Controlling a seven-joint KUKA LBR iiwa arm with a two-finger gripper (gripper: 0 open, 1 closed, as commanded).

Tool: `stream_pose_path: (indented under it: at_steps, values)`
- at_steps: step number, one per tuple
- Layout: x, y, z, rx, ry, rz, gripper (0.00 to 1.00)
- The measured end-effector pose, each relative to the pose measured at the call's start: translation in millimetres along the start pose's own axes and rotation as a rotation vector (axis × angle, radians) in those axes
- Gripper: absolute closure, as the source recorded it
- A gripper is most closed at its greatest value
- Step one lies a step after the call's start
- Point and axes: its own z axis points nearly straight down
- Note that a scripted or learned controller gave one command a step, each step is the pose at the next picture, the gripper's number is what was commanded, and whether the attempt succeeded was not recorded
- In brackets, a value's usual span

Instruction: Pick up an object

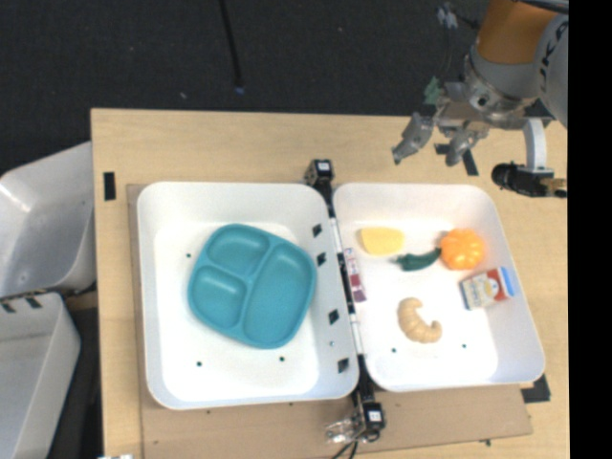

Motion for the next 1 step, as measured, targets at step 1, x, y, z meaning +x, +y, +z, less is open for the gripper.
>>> stream_pose_path:
  at_steps: [1]
  values:
    - [0.4, 1.3, -8.9, -0.013, -0.002, -0.002, 0.0]
